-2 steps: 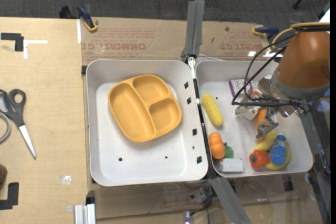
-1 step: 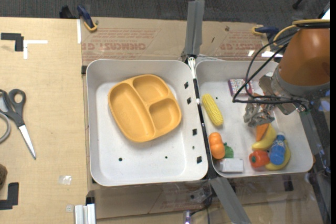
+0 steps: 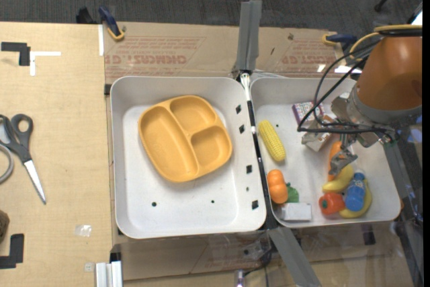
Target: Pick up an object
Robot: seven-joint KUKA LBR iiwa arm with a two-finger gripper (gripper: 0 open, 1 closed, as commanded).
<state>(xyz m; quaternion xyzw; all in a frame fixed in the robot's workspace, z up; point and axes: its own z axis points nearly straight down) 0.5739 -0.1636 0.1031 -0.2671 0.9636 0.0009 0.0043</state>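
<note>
The pincer (image 3: pixel 342 159) hangs low in the right bin (image 3: pixel 386 212), directly over a tight cluster of toy food: a banana (image 3: pixel 338 180), a tomato (image 3: pixel 330 204) and a blue bottle (image 3: pixel 355 194) at the near right. Whether its fingers are open or closed cannot be told, as wrist hardware and cables cover them. The corn cob (image 3: pixel 272 140) lies apart, toward the left wall; an orange carrot (image 3: pixel 276 187) sits near it. The left bin (image 3: pixel 121 165) holds a yellow divided plate (image 3: pixel 185 138). Likely risk: crowded items touching one another may cause a finger to land on a neighbour, so the grasp slips or closes on nothing
</note>
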